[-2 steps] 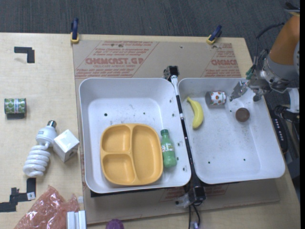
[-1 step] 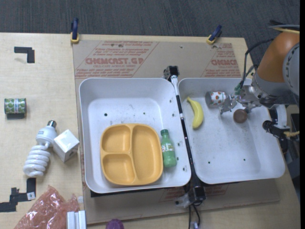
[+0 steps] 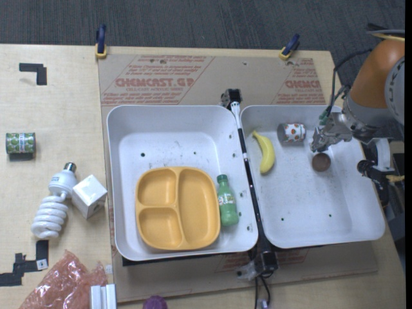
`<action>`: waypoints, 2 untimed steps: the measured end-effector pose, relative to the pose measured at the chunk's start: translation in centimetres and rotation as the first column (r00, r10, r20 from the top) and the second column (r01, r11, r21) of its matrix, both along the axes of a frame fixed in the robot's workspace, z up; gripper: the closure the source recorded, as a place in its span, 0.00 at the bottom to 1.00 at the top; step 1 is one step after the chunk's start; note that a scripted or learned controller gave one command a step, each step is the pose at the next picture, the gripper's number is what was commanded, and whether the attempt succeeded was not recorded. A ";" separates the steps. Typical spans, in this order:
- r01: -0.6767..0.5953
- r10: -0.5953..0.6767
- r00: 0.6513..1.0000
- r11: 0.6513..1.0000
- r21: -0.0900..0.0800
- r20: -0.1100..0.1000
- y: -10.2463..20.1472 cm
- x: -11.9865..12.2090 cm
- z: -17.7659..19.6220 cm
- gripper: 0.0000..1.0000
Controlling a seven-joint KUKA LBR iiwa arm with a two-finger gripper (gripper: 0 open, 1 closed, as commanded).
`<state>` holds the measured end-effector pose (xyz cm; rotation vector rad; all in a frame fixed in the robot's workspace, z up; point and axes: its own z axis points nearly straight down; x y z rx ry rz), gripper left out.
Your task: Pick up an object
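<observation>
From my seat the feed is evenly lit and fairly bright, with soft light that seems to come from overhead. Shadows are faint: a thin one hugs the yellow divided plate (image 3: 176,207) and the banana (image 3: 264,152). The white bins (image 3: 360,227) run close to overexposed, washing out their walls. Resolution is low and the whole frame slightly soft; the print on the brown board (image 3: 154,79) is barely legible. The orange band (image 3: 381,73) on the arm looks blurred, I think.

A grey two-finger gripper (image 3: 320,148) is hanging over the right shallow white bin (image 3: 302,227), just above a small round brown object (image 3: 321,163). A yellow banana (image 3: 264,152) and a small white spotted can (image 3: 291,132) are lying nearby. A yellow divided plastic tray (image 3: 176,207) and green bottle (image 3: 226,200) are sitting in the left white bin (image 3: 122,172).
</observation>
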<state>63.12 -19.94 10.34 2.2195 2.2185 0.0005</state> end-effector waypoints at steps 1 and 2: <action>0.000 0.000 1.000 1.000 0.000 0.000 0.0 0.0 0.0 0.00; -0.002 0.003 1.000 1.000 0.004 -0.020 4.2 2.4 -1.3 0.00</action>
